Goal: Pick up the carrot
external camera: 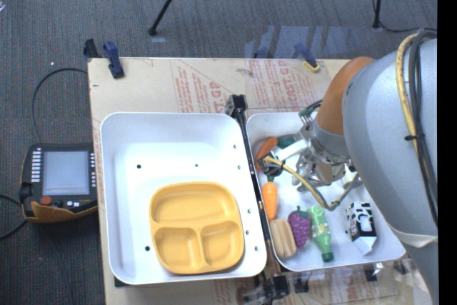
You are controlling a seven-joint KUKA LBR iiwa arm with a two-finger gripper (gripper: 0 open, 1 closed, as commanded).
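Camera view: one carrot (pixel 270 199), one yellow tray (pixel 198 226), two bins (pixel 118 153), jaws' state unclear.

- Even, fairly bright overhead light is seen across the bench (pixel 178 86).
- Soft, faint shadows are cast inside the left bin (pixel 118 153), along its walls.
- Mild glare is seen on the arm (pixel 393 153), right of that bin.
- Slight overall softness is noted.

Orange carrot (pixel 270 199) with a green top, purple grapes (pixel 300 226), green bottle (pixel 320 233), black-and-white cow-print carton (pixel 361 223), yellow plate (pixel 197 227), white bins (pixel 118 182), tan table (pixel 171 86) with red print.
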